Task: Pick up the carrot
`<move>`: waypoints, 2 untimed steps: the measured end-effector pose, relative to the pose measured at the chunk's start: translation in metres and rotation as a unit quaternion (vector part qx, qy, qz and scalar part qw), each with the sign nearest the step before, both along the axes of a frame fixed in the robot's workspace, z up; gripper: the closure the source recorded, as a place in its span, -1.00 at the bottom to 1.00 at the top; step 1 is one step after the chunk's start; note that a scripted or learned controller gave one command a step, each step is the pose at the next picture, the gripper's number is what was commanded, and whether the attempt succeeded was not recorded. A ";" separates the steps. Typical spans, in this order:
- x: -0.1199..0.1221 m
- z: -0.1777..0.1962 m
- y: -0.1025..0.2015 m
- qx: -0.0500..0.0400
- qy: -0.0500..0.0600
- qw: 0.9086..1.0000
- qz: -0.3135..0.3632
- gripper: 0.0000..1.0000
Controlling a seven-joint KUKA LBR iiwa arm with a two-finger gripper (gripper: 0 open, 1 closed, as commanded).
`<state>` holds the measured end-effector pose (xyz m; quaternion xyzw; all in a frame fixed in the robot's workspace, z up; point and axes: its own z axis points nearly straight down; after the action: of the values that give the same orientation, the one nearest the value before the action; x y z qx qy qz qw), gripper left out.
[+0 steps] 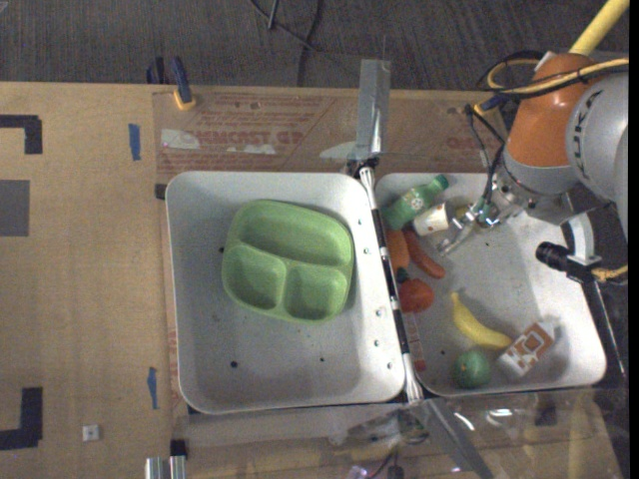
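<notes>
The carrot [398,248] lies untouched at the left wall of the right bin [589,367], beside the green bottle [413,202], so I judge the pick not done; my gripper [469,223] hovers near, whether apart I cannot tell.

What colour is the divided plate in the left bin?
Light green; the divided plate shows plainly in the camera view.

Dim, soft overhead lighting; slightly grainy, blurry picture. The white bins [200,367] look brightest, with faint shadows and mild glare along the bottom edge.
</notes>
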<state>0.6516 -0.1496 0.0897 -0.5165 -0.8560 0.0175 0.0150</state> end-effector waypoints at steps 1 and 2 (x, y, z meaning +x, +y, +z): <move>-0.087 0.001 0.050 0.009 -0.026 0.990 0.139 -1.00; -0.083 0.013 0.049 0.006 -0.034 0.990 0.137 1.00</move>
<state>0.5686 -0.1010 0.1027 -0.3946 -0.9187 -0.0030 -0.0133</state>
